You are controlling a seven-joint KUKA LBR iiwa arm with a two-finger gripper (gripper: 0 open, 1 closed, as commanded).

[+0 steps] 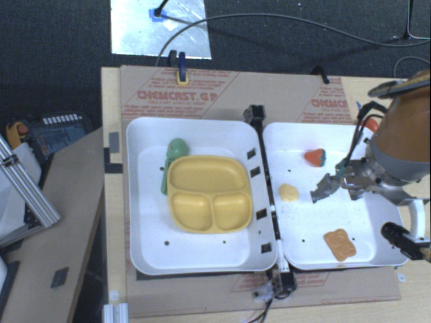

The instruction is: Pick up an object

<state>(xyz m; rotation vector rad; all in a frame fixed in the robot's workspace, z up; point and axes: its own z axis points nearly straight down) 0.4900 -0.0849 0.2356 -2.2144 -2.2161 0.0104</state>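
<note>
A robotics lab: a cardboard-covered tabletop with two shallow white plastic bins, loose black cables, dark carpet.

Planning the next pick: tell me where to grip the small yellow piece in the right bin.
Grip the small yellow piece across its rounded middle, coming straight down from above. It lies low and alone on the right bin floor, so both sides look free for the jaws.

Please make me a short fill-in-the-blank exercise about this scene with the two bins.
1. The yellow divided tray lies in the ____ bin.
2. The green object lies partly under the tray's ____ corner.
3. The right bin holds ____ small objects.
4. The gripper hovers nearest the small ____ object.

Missing words: left; upper left; three; yellow
</note>
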